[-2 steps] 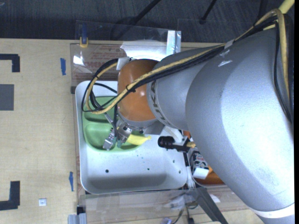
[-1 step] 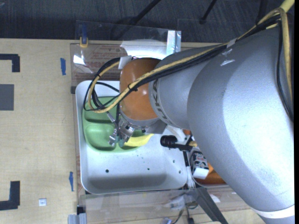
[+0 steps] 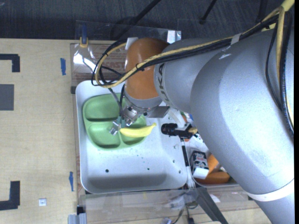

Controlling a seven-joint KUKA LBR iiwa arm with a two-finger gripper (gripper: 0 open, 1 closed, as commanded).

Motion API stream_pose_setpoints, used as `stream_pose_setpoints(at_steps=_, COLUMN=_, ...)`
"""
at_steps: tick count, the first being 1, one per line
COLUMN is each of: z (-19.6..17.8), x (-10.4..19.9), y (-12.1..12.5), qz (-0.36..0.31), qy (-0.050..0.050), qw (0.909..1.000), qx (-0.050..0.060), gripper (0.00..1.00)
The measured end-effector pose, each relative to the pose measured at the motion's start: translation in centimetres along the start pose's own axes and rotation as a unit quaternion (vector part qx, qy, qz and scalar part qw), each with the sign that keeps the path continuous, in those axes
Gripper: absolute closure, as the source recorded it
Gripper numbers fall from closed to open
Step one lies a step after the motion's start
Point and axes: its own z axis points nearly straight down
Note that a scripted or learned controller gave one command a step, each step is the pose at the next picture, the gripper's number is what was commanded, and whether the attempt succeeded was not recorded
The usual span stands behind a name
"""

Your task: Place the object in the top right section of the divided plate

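Banana (image 3: 136, 131), near end behind gripper (image 3: 120, 125)

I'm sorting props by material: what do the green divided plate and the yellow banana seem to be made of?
The green divided plate looks like moulded plastic, with a smooth, even colour and soft sheen. The yellow banana is probably a plastic toy, given its uniform, unblemished yellow, though the view leaves that open.

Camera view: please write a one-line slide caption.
Gripper above a green divided plate, a banana at its edge.
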Motion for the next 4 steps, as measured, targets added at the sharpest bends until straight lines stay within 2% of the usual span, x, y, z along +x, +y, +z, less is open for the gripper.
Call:
stream_pose_setpoints(at_steps=1, z=0.2, x=5.0, y=-2.2, qz=-0.014, qy=-0.029, qw=0.9993, qx=-0.02, gripper=1.0)
stream_pose_setpoints(at_steps=2, z=-0.2, x=6.1, y=-6.8, qz=0.344, qy=-0.011, qw=0.9387, qx=-0.018, gripper=1.0)
stream_pose_setpoints(at_steps=3, z=0.5, x=0.7, y=-1.0, qz=0.505, qy=-0.001, qw=0.8629, qx=-0.005, gripper=1.0)
stream_pose_setpoints(at_steps=4, z=0.6, x=9.9, y=-4.9, qz=0.448, qy=-0.014, qw=0.8935, qx=-0.03, gripper=1.0)
